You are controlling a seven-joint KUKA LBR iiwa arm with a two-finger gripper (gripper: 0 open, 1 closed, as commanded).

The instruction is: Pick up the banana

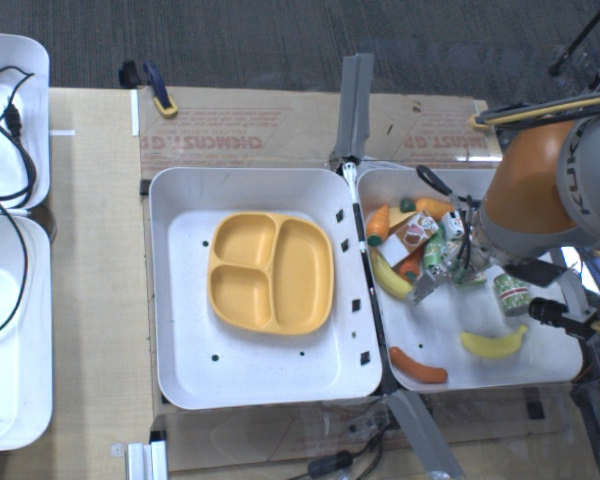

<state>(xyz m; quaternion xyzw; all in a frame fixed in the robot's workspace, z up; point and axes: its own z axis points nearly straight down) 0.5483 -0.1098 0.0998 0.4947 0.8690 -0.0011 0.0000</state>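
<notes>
over the right bin (570, 368): arm hovering, gripper (458, 258) state: cannot tell
banana (493, 342): lying loose, picking not done

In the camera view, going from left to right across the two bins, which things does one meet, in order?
Left bin → yellow divided plate → right bin → banana by its left wall → orange sausage at the front → second banana → grey and orange arm.
</notes>
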